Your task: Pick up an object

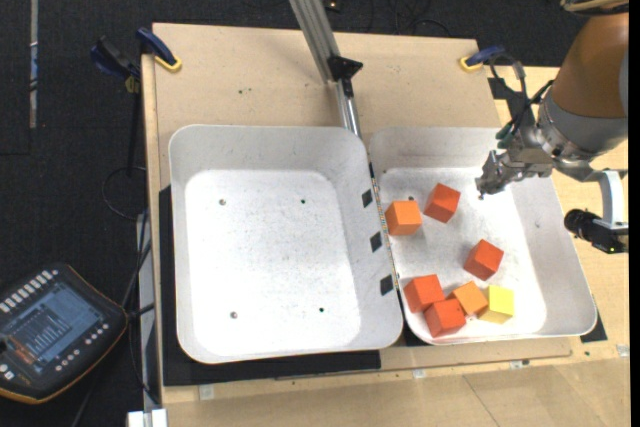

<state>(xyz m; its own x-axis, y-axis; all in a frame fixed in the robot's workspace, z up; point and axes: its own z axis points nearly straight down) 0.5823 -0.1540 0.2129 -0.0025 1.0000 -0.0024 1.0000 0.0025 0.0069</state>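
Gripper (487, 183): over the back of the right bin (560, 245), near its far wall, pointing down and to the view's left. Whether it is released or clenched cannot be told at this size; nothing shows between its tips.

Red cube (442, 202): nearest item, just left of and slightly nearer the camera than the tips, apart from them.

Orange cube (403, 216): just beyond the red cube, further left, close by the bin's left wall.

Second red cube (484, 258): toward the camera from the tips, alone at mid-bin.

Cluster at the bin's near end, furthest from the tips: third red cube (423, 291), fourth red cube (445, 316), small orange cube (470, 296), yellow cube (500, 302), all touching or just beside one another.

Arm (590, 85): grey with an orange band, rising right of the gripper.

Left bin (200, 215): well left of the tips, alongside the right bin.

Pendant (50, 330): far left, off the bench, near the camera.
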